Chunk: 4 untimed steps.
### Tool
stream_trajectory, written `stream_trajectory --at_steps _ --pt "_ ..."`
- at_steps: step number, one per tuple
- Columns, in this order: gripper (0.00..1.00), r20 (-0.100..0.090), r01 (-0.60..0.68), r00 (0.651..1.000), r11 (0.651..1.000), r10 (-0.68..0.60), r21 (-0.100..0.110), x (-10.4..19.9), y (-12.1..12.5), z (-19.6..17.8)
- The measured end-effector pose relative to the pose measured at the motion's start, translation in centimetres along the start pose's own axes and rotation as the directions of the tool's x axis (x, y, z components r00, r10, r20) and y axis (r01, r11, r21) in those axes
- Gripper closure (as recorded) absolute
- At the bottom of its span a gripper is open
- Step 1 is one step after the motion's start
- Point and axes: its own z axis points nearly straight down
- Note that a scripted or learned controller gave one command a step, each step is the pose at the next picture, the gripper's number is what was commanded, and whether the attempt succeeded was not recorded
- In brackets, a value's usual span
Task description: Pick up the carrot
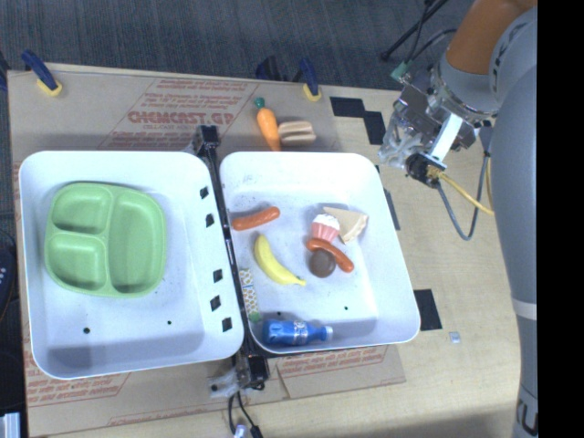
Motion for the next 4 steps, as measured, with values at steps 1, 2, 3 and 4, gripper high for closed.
stream_trajectory --at_steps 1,2,3,4 --pt "1.0 0.003 -0.223 0.975 0.975 0.223 0.006 1.6 -7.3 6.0" --pt "1.0 0.001 -0.389 0.921 0.921 0.389 0.003 -4.3 -10.1 -2.0" --pt "1.0 0.0 -0.503 0.865 0.865 0.503 0.002 -10.4 -11.4 -4.7" --pt "1.0 0.003 -0.618 0.786 0.786 0.618 0.004 -4.8 -16.1 -0.5"
